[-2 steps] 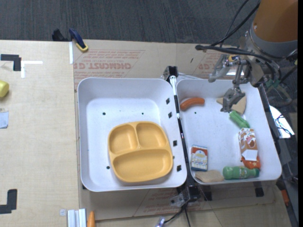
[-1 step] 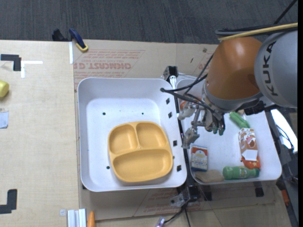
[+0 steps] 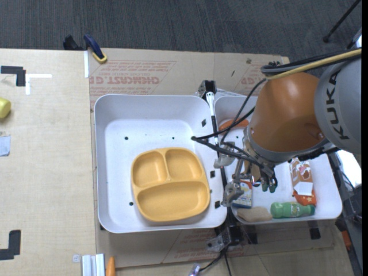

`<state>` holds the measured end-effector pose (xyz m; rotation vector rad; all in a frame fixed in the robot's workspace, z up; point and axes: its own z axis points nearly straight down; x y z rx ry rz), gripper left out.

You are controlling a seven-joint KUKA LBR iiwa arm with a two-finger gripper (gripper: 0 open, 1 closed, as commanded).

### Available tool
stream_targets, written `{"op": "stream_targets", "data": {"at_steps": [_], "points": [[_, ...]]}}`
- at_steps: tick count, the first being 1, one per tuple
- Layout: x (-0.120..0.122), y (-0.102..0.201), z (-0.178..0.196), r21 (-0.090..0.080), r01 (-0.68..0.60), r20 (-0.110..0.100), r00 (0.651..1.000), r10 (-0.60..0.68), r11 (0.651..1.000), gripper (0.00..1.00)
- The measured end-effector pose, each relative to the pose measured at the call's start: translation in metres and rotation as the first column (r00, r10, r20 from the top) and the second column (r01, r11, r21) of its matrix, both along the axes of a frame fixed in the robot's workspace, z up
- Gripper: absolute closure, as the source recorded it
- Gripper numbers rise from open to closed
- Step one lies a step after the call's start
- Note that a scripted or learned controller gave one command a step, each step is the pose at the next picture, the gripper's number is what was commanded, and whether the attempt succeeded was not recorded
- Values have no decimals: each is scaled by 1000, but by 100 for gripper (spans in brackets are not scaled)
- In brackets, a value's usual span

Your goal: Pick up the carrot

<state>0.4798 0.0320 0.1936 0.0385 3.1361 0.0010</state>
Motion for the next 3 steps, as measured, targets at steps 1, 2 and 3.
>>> {"op": "stream_targets", "data": {"at_steps": [1,2,3], "points": [[23,19,-2,0,-46,0,999,46,999,0],[10,80,-55,0,-7,-4,1000,7,1000,0],[7,71,-93,7,-44,21,999,44,999,0]]}}
